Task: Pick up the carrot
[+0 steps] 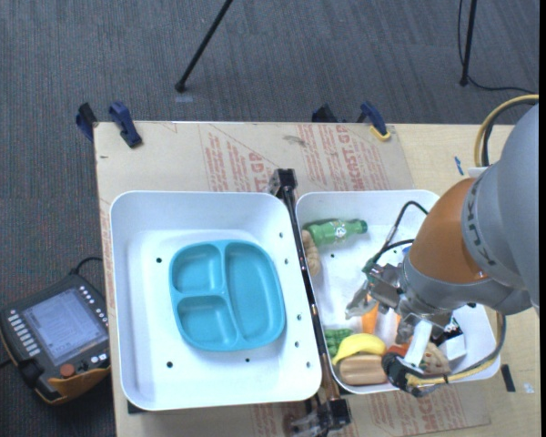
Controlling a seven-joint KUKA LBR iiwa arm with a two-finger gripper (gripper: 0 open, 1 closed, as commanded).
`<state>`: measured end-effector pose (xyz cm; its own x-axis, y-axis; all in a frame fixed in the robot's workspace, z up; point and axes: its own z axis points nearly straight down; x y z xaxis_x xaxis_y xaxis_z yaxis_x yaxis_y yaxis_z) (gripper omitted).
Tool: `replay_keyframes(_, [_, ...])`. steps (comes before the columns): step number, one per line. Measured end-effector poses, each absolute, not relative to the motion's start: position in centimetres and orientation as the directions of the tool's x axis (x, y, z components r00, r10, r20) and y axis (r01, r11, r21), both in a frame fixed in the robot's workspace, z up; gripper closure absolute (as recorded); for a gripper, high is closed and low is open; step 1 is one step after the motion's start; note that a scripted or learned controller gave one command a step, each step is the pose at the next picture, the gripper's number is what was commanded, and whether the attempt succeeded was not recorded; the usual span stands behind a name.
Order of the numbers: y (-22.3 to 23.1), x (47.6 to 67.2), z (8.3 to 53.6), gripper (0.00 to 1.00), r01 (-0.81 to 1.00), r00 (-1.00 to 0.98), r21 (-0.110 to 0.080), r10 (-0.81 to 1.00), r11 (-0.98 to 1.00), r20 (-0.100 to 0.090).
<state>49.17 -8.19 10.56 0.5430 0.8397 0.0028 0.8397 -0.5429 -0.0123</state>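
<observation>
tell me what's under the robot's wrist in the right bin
An orange carrot shows partly beneath the wrist, beside a yellow banana and a bread roll. The arm covers the carrot's other end and the bin floor beyond.

Arm reaches in from right, wrist bent down, tool low.

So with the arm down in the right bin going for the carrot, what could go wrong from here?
The carrot is mostly hidden under the gripper, so a grasp could easily be off centre and slip. It also lies close to the banana and a bread roll, which the gripper might nudge or grab instead. The green bottle sits further back in the same bin and looks less at risk.
</observation>
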Motion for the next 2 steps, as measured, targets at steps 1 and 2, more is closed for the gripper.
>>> replay_keyframes(1, [-8.20,49.15,11.49,1.00,0.841,0.541,-0.016,0.841,-0.541,0.004])
replay_keyframes(2, [-8.21,49.15,11.49,0.00,0.841,0.542,-0.016,0.841,-0.541,0.004])
